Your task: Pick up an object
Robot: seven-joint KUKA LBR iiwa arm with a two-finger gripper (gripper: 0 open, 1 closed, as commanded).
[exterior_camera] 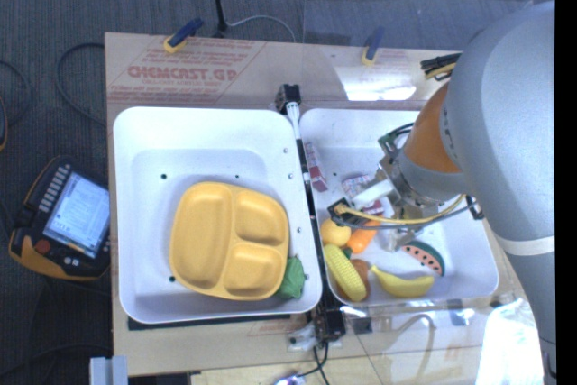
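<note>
Two shallow white bins sit side by side, and the grey arm [505, 122] hangs over the right bin [343, 140], while the left bin [122, 194] lies well off to the gripper's far side. That left bin holds a yellow divided tray [230, 239], too broad and flat to be a sensible pick. The gripper [389, 210] is low in the right bin, but its own body hides whether it is wide or narrow, so I cannot tell. The likely targets cluster just below it, toward the bin's near wall: a banana [401, 283], a corn cob [346, 273] beside that, a watermelon slice [424, 258] and a small orange piece [360, 241] nearest of all. Judging from this crowding, the step goes best by choosing the banana, closing across its narrow width, and descending straight so neighbours are not nudged.
</note>
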